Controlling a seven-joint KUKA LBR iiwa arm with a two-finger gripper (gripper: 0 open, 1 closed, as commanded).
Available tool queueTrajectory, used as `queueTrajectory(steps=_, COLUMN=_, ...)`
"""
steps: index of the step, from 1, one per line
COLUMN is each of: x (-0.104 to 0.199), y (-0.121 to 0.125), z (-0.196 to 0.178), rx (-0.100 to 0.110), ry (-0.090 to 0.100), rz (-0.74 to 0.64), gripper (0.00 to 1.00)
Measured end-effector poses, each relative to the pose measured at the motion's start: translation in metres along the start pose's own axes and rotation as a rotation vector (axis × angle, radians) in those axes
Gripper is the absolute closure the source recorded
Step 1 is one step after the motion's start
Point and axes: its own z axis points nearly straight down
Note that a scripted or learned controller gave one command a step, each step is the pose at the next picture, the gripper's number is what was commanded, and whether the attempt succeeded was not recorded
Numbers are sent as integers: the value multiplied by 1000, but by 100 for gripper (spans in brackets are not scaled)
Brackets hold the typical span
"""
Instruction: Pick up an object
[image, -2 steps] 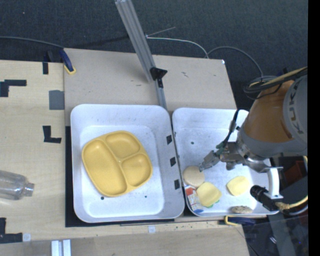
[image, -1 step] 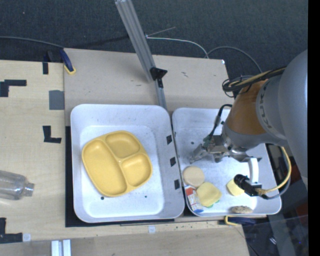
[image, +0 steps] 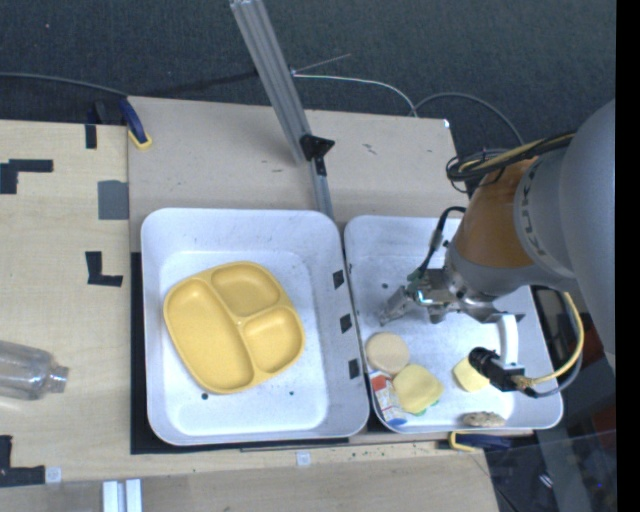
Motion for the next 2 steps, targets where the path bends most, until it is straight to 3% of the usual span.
queueTrajectory(steps=2, x=0, y=0, z=0, rx=0, ry=1, rz=0, gripper=0)
